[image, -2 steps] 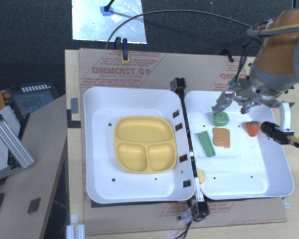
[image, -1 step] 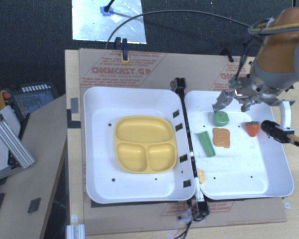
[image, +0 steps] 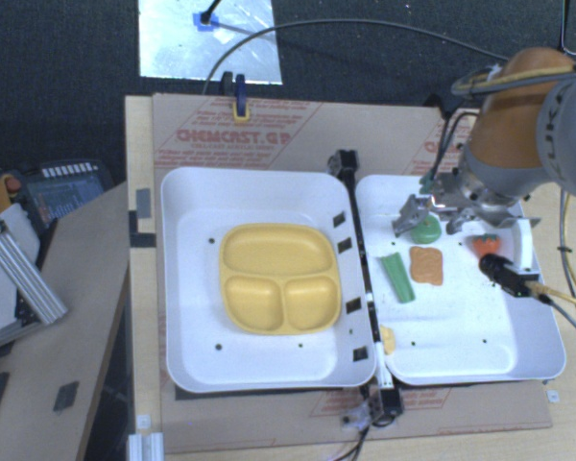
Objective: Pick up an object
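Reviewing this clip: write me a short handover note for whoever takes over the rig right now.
Gripper: low over the far part of the right bin, right above the round green piece; whether it grips anything cannot be seen.
Right bin also has: green stick, orange-brown flat piece, small orange-red item near the far right wall, small yellow bit at the left wall.
Left bin: yellow divided tray.
Done: nothing visibly lifted.
Left: secure one object and raise it.

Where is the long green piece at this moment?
The long green piece lies in the right bin, near its left wall, just left of the orange piece and below the gripper.
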You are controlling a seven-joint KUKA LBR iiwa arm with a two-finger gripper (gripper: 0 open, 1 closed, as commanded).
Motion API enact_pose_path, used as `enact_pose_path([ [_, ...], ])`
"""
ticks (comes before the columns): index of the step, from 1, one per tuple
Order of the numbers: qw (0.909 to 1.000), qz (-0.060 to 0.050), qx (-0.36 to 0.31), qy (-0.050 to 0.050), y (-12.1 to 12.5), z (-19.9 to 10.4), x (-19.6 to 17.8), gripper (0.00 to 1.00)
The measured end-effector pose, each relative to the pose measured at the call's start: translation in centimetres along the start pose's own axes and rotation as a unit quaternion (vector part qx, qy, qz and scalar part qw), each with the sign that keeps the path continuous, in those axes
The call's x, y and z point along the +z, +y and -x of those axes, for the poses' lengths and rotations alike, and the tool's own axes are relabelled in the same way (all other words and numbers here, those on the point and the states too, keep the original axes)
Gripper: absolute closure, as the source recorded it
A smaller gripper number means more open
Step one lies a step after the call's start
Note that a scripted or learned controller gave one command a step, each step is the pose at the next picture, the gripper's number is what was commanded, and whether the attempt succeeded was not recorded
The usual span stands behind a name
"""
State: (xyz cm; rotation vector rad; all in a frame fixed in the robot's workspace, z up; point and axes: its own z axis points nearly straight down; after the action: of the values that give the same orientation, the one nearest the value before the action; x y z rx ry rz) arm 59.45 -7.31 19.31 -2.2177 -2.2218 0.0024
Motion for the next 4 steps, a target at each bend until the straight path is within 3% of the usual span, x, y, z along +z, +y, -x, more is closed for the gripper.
enact_pose_path([
  [2,1.0,0.0,0.001,0.0,-0.1,1.0,10.6,0.0],
  [3,1.0,0.002,0.001,0.0,0.1,1.0,9.2,1.0],
  [4,1.0,0.005,-0.001,-0.001,0.4,1.3,2.8,1.0],
])
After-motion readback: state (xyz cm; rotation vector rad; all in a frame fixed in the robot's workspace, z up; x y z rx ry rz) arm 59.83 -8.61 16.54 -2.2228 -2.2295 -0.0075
